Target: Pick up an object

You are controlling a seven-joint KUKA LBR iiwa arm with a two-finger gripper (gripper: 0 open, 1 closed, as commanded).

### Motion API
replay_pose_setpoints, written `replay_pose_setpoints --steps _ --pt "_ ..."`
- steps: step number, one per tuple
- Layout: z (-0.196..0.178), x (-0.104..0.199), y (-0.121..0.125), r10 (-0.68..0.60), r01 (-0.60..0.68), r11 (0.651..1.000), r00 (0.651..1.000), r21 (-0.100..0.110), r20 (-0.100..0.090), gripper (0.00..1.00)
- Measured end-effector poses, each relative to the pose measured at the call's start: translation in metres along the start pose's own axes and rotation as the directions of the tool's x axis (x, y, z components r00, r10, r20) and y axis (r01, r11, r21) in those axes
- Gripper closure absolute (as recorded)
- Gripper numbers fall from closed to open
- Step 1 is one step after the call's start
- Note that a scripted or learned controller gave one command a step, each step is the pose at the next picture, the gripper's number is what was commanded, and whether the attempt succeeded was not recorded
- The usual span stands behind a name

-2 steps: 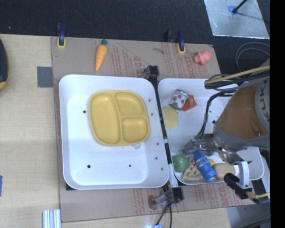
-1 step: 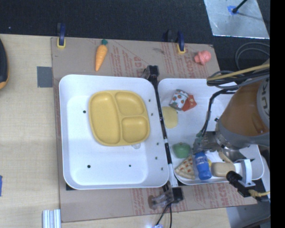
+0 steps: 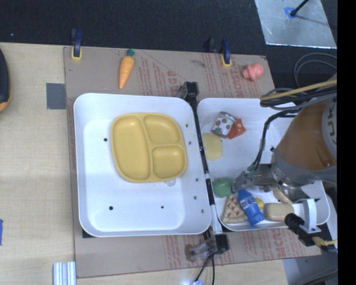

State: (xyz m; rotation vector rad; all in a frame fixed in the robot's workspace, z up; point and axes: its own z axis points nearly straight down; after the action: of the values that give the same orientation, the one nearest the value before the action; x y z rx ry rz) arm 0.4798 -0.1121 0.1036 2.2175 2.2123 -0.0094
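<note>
Hand (image 3: 256, 180) low over right bin (image 3: 249, 108).

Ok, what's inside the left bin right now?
The left bin holds one yellow divided plate, three compartments, lying flat toward its back. Whatever lies under the plate is covered.
</note>
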Motion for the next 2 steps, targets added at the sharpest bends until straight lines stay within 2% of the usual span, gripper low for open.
replay_pose_setpoints --steps 1,2 --pt "-0.094 0.03 0.045 -0.011 0.011 1.0 1.0 -0.007 -0.01 0.0" --pt "-0.07 0.012 -0.005 -0.004 0.004 1.0 1.0 0.011 -0.012 0.0"
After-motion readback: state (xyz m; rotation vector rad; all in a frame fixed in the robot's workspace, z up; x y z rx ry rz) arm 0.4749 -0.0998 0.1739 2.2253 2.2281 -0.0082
